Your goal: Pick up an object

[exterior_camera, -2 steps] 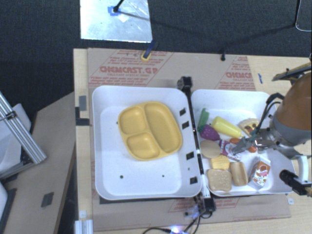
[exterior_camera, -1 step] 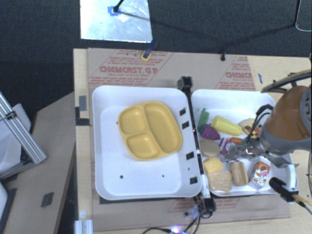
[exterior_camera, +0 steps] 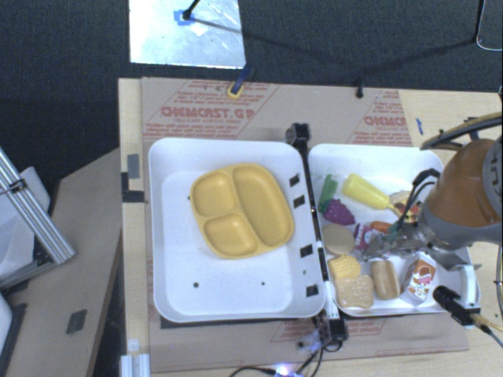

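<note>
The right bin (exterior_camera: pixel 377 152) holds several toy foods: a yellow corn cob (exterior_camera: pixel 365 191), a green piece (exterior_camera: pixel 327 187), purple grapes (exterior_camera: pixel 338 209), a tan disc (exterior_camera: pixel 339 239), a yellow cheese block (exterior_camera: pixel 344 268), a bread slice (exterior_camera: pixel 355 291), a brown bun (exterior_camera: pixel 384 279) and a white packet with a red label (exterior_camera: pixel 420 279). My gripper (exterior_camera: pixel 383 244) reaches in from the right and sits low in this bin, just above the bun and right of the tan disc. The wrist hides the items beneath it. Nothing is visibly lifted.
The left bin (exterior_camera: pixel 181 289) holds a yellow divided plate (exterior_camera: pixel 240 210). A black divider with clips (exterior_camera: pixel 310 210) runs between the bins. A silver sheet (exterior_camera: pixel 187 22) lies beyond the bench. A black part (exterior_camera: pixel 452 301) juts over the right bin's front right corner.
</note>
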### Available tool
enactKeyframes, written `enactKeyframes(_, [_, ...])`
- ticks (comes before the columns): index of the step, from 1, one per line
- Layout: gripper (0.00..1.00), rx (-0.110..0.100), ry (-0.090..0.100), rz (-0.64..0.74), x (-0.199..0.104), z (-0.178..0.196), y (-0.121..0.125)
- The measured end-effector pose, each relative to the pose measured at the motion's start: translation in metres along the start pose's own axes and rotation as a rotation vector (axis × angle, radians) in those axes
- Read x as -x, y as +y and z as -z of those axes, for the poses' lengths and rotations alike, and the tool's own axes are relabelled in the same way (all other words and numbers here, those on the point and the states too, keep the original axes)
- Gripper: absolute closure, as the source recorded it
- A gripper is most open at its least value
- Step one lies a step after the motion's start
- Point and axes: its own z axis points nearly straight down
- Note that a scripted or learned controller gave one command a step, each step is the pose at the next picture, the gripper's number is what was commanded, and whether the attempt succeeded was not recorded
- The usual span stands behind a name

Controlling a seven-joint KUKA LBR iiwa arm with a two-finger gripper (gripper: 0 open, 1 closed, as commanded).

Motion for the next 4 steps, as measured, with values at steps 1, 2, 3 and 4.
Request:
enactKeyframes(1, [1.00,0.003,-0.001,0.000,0.000,0.011,0.001])
enactKeyframes(2, [1.00,0.008,-0.003,0.004,0.004,0.074,0.007])
enactKeyframes(3, [1.00,0.009,-0.004,0.004,0.008,0.137,0.012])
enactKeyframes(4, [1.00,0.003,-0.002,0.004,0.008,0.140,0.013])
